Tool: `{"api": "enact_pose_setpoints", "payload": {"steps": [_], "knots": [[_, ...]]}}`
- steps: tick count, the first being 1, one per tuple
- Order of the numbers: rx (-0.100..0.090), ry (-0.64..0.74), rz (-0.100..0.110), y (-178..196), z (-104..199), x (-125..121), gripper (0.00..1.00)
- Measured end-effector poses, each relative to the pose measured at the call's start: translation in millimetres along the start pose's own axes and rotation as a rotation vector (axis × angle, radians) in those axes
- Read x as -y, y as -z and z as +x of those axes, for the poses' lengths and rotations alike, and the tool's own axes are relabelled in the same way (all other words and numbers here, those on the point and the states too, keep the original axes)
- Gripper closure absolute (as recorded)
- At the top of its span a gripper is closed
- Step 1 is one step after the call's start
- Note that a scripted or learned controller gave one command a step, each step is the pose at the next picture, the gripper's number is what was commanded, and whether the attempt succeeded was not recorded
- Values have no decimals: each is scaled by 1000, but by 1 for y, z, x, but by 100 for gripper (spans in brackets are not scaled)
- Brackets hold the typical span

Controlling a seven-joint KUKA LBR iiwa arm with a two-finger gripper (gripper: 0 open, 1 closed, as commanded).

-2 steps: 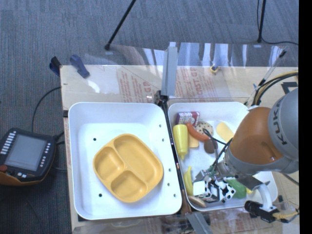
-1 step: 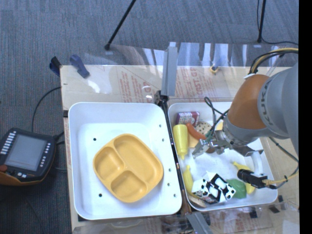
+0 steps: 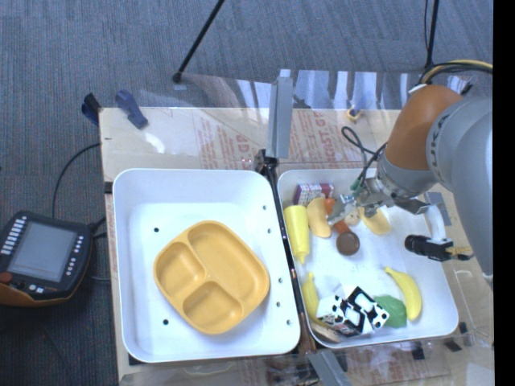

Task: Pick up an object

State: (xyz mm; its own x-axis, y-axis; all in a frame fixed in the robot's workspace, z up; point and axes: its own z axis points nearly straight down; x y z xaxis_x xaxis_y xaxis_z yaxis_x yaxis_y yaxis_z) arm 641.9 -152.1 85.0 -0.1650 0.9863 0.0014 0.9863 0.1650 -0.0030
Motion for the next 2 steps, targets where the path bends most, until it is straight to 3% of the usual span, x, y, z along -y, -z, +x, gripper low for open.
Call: {"api": "enact_pose_setpoints", "payload": {"steps": [1, 2], "knots": [[-1, 6, 5, 7, 2, -1, 100], [2, -72, -9, 121, 59, -15, 100]]}}
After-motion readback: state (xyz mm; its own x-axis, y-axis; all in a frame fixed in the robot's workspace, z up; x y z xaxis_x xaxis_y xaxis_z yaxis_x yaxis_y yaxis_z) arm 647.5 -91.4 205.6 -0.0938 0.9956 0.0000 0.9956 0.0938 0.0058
